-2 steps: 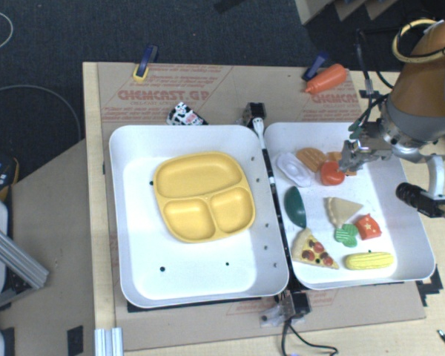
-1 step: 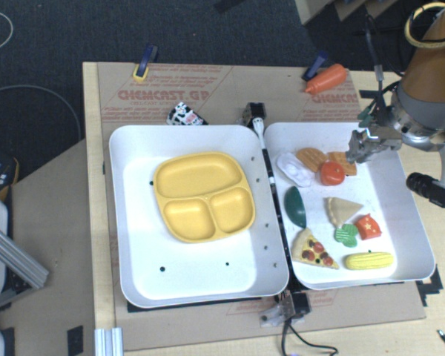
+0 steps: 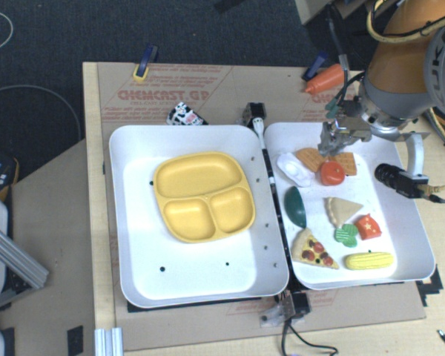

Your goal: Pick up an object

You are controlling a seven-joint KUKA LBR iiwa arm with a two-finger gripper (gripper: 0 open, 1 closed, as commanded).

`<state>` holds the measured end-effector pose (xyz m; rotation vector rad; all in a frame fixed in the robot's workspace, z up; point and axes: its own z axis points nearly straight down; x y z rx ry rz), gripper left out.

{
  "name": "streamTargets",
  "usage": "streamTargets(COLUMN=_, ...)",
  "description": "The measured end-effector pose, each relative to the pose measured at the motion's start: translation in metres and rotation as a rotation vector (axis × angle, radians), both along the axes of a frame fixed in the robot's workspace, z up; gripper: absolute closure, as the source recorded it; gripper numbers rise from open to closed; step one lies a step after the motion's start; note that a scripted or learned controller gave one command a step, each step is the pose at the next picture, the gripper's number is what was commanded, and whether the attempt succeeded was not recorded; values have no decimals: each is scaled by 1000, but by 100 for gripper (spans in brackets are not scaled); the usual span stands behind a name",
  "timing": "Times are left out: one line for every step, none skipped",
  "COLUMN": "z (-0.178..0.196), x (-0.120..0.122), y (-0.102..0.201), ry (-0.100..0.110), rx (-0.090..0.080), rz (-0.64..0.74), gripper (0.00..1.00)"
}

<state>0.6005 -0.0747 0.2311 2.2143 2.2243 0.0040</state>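
My gripper (image 3: pixel 334 150) hangs over the back of the right bin (image 3: pixel 423 236), right above a red tomato (image 3: pixel 331 173) and a tan cracker (image 3: pixel 311 159). Close by in that bin lie a white piece (image 3: pixel 294 170), a dark green leaf-shaped piece (image 3: pixel 295 205), a beige wedge (image 3: pixel 343 210), a small green piece (image 3: pixel 346 235), a red block (image 3: pixel 368 226), a pizza slice (image 3: pixel 313 249) and a yellow corn cob (image 3: pixel 368 260). Nothing shows between the fingers.
The left bin (image 3: pixel 133 258) holds a yellow divided plate (image 3: pixel 203 195). An orange carrot-like piece (image 3: pixel 324 78) and a small black-and-white object (image 3: pixel 184 115) lie on the cardboard behind the bins. A blue-yellow clip (image 3: pixel 144 63) sits at the back left.
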Motion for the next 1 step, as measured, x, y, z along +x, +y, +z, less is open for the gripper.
streamTargets(z=-16, x=-5, y=54, ry=8, rx=3, rz=0, gripper=100)
